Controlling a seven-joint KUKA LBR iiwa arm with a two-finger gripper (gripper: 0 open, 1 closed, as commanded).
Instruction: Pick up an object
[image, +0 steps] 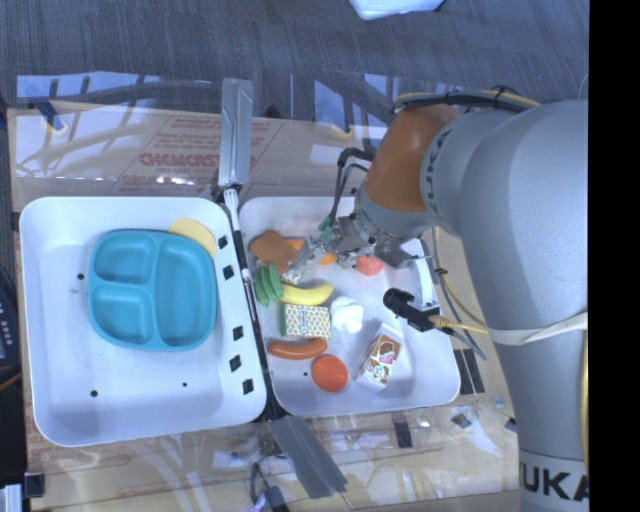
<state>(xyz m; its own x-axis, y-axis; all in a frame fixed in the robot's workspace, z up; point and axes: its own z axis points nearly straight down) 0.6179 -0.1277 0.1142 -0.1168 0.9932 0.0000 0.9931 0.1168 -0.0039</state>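
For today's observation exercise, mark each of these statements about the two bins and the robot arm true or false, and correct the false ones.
1. The blue divided tray lies in the left bin. True.
2. The banana lies in the left bin. False: it lies in the right bin, just above the checkered block.
3. The hot dog lies beside the orange ball. True.
4. The small carton stands outside both bins. False: it lies inside the right bin, near its lower right part.
5. The gripper is over the right bin's upper part. True.
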